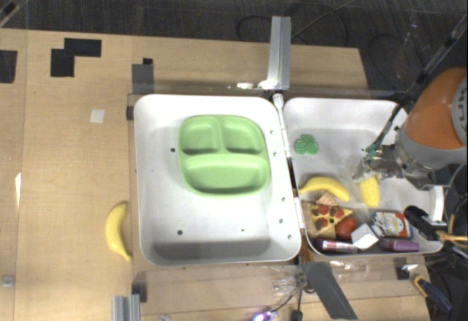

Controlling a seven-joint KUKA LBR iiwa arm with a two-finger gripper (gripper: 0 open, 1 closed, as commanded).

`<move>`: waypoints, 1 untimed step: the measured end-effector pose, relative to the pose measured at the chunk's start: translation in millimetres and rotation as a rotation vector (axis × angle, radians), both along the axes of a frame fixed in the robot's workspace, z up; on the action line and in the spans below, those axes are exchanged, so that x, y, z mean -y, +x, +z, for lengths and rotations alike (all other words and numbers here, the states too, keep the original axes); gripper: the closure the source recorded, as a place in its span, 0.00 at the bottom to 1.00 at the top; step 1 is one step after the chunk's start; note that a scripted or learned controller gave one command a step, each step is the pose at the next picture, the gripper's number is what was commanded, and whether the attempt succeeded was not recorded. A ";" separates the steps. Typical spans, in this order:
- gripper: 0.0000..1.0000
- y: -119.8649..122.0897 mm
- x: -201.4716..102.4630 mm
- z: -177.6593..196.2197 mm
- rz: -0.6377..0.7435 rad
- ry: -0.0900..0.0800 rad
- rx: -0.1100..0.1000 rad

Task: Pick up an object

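A: Bench [66, 188] of pale wood, seen from the one overhead camera, with two shallow white bins side by side on it. What sits in the left bin [157, 188]?

B: A green divided tray [223, 153], lying flat toward the bin's far edge. The rest of that bin's floor is bare white.

A: And outside it?

B: A banana [116, 230] lies on the bench, just beside the left bin's left wall, near its front corner.

A: The right bin [344, 118]?

B: Crowded along its front edge. A second banana [324, 186] curves near the left wall, and a pizza slice [327, 216] lies just in front of it, touching or nearly so. An ear of corn [371, 189] sits toward the middle. A small green leafy piece [306, 143] lies apart from the rest, near the left wall toward the far side. A purple marker [338, 245] lies against the front wall, with a few small packets beside it that are too jumbled to name.

A: Where is the arm [439, 122]?

B: It comes in over the right bin's right edge, orange band showing. The gripper [374, 159] hangs just above the corn, on its far side.

A: Pinching anything?

B: Nothing shows between its tips, and whether they are spread or pressed together, I cannot tell; it is too small and dark.
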State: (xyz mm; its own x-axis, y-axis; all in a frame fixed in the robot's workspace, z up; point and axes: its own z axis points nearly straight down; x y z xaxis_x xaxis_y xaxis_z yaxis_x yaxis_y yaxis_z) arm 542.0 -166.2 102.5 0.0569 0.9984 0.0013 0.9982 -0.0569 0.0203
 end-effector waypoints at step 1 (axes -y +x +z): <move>1.00 54.2 -87.4 110.6 -0.125 0.002 -0.015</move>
